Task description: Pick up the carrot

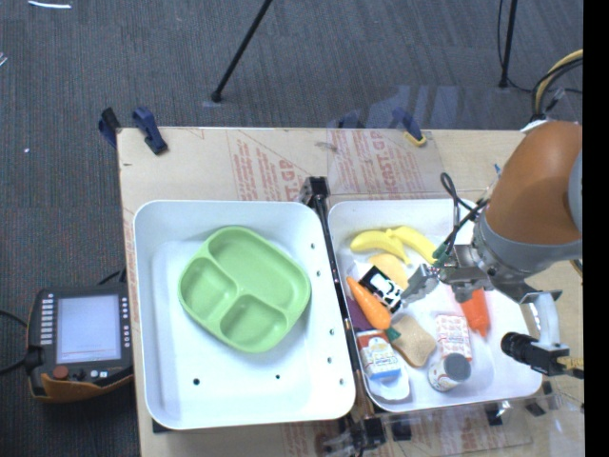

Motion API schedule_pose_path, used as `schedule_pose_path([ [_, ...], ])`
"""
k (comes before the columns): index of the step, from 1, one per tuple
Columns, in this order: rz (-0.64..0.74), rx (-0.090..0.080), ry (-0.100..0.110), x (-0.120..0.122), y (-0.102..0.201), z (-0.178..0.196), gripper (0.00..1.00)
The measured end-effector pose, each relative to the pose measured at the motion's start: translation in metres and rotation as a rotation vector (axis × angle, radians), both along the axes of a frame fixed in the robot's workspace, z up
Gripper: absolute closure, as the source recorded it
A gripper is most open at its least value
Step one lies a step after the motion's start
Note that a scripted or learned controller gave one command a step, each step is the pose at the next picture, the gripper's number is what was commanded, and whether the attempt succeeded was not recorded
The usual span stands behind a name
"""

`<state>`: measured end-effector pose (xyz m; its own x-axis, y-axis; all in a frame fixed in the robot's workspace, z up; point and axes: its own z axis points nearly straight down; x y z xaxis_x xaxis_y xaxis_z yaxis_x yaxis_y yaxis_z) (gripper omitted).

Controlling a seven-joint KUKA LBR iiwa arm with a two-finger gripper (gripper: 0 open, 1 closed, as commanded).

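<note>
1. Across the surface [219, 160]: cardboard-covered top carrying two white bins side by side, left bin [162, 350] and right bin [519, 374].
2. Arm [533, 198] comes in from the right, orange band over the grey wrist, hanging above the right bin.
3. Left bin holds a green divided plate [245, 288], nothing else of note.
4. Right bin is crowded: banana [395, 243] at the top, a black-and-white card [382, 287] just below it, slice of bread [412, 339], small carton [381, 358] and a can [447, 367] toward the front.
5. Two orange pieces in there. Carrot [369, 306] lies slanted near the bin's left wall, touching the card and just beside the bread. A second orange item [477, 313] sits under the wrist; can't tell what it is.
6. Tool [422, 282] is low over the middle of the bin, near the card, tips pointing left. Its opening is too small and cluttered to read: can't tell whether it's apart or together. Nothing visibly held.
7. Step, my read: approach, no grasp yet.
8. Next move needs a short shift left and down onto the carrot, straddling its narrow width, clear of card and bread.
</note>
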<state>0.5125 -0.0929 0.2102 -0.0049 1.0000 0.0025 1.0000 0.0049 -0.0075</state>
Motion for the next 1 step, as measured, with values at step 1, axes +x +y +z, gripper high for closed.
schedule_pose_path([
  [1, -0.001, 0.000, -0.002, 0.0053, -0.0055, -0.1249, 0.00],
])
